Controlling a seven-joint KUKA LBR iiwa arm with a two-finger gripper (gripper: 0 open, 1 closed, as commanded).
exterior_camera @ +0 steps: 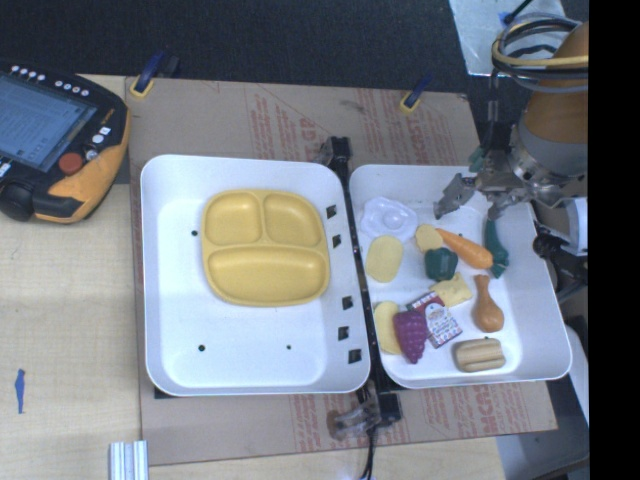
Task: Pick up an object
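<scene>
A: Is any writing readable here?

B: Hardly. The cardboard sheet [250, 118] under the bins carries rows of faint red print, repeated along its edges, but the letters are too small and blurred to make out.

A: What about the small packet [438, 321] in the right bin [535, 268]?

B: It has a red and white label with marks on it; none of them resolve into words.

A: And the handheld pendant [55, 143] at the left?

B: Its screen glows blue with lines of content, all illegible. The buttons beside it show no readable signs.
</scene>
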